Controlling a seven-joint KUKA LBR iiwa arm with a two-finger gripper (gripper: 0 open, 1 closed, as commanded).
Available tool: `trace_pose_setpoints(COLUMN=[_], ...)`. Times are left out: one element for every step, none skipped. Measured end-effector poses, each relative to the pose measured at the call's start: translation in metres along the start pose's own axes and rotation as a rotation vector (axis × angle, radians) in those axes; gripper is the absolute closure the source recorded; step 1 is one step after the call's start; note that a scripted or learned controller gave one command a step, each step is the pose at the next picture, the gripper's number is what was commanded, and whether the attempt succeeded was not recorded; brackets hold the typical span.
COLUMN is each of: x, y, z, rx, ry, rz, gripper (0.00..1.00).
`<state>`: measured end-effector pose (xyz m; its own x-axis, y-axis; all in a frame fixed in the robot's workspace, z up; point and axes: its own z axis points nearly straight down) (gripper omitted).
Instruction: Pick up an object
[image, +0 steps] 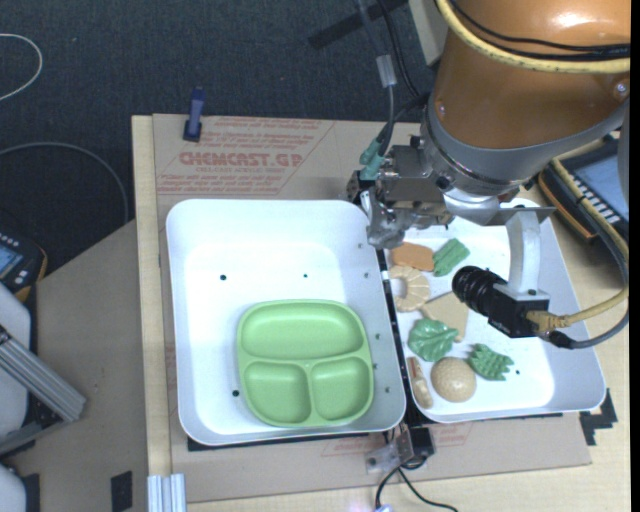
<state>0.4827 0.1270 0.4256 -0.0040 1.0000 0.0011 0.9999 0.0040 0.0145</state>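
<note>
gripper (385, 228) just above tan piece (411, 258)

1. A dark grey carpeted floor (90, 70) surrounds the bench.
2. The bench top (250, 155) is a tan board printed with reddish lettering.
3. A small blue clip (194, 115) sits on the board's far edge.
4. Thin pale cables (30, 45) loop over the carpet at the left.
5. A slanted aluminium rail (40, 375) lies at the lower left.
6. Light is even, without hard shadows.

Small toy food pieces (434, 338), tan and green, lie clustered in the right bin (575, 385).
</note>
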Motion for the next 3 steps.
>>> trace_pose_setpoints(x=[0.000,0.001,0.002], y=[0.001,0.001,0.002], z=[-0.010,-0.020,-0.031], rx=[-0.002,-0.005,-0.008], ry=[0.000,0.000,0.001], rz=[-0.001,-0.002,-0.003], gripper=[1.00,1.00,1.00])
